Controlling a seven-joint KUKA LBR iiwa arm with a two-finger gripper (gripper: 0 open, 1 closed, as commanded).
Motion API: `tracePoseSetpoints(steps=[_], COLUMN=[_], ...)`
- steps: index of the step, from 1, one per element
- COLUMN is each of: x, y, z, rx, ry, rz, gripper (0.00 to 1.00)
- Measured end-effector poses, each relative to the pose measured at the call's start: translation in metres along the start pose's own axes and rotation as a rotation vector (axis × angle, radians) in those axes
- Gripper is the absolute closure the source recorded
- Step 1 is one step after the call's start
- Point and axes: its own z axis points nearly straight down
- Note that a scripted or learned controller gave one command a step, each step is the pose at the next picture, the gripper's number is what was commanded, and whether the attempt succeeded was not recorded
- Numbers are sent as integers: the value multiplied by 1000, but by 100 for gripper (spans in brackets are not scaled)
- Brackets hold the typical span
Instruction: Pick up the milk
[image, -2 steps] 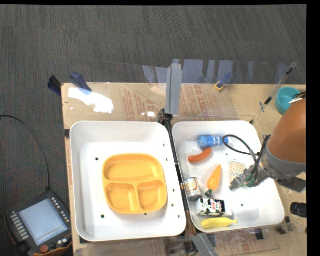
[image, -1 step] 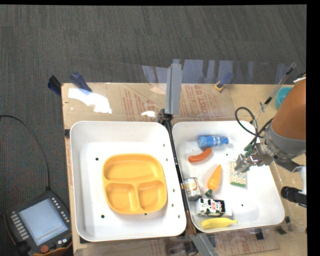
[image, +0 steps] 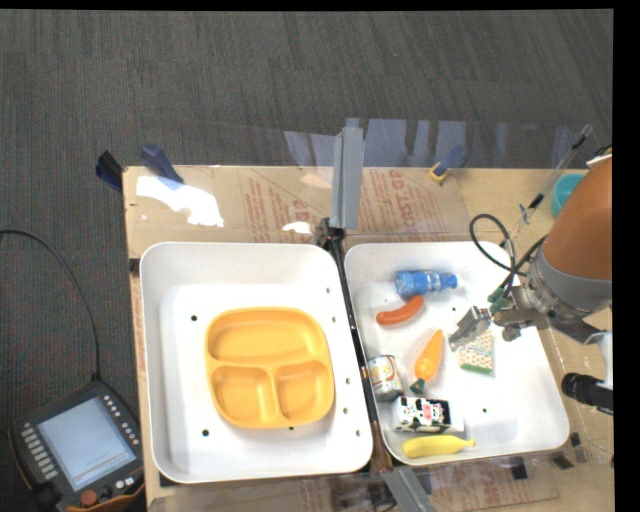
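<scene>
Leftmost, off the bench's front left corner: a dark handheld control pendant with a pale screen (image: 75, 445), its black cable looping up along the floor. Then, on the bench's left half, the shallow white left bin (image: 160, 300). Holds a yellow plastic three-compartment tray (image: 270, 365) in the middle, well apart from every rim. Next, across the dividing rims, the shallow white right bin (image: 548, 400). Against its left edge, about halfway down, a small silver tin can (image: 382, 377), upright. Just to the right and nearer the front edge, the milk, a small black-and-white cow-patterned carton (image: 421, 412), lying on its side, close to the can and just above a yellow plastic banana (image: 437, 447) stretched along the front edge. Untouched, well apart from the gripper. Farther back, toward the far edge: a red plastic sausage (image: 400, 313), tilted, and just behind it a blue plastic bottle (image: 425, 283) lying flat. Near the centre, an orange plastic carrot (image: 429, 353), slanted, tip toward the can. Right of the carrot, a green-and-white patterned packet (image: 478, 352). Above that packet's upper left corner, the grey two-finger gripper (image: 470, 328), overlapping it; touching or merely hovering, hard to say. Open or closed: cannot tell from this angle. Rightmost, the grey arm with its orange band (image: 585, 235), reaching in over the bin's right edge, black cables looping beside it.
</scene>
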Motion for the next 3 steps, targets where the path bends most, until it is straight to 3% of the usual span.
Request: tracePoseSetpoints(steps=[1,2,3], x=[45,48,45], y=[-11,-25,-40], z=[117,117,118], rx=[-6,-11,-8], ry=[-11,-19,-12], rz=[8,-131,-358], gripper=[0,0,0])
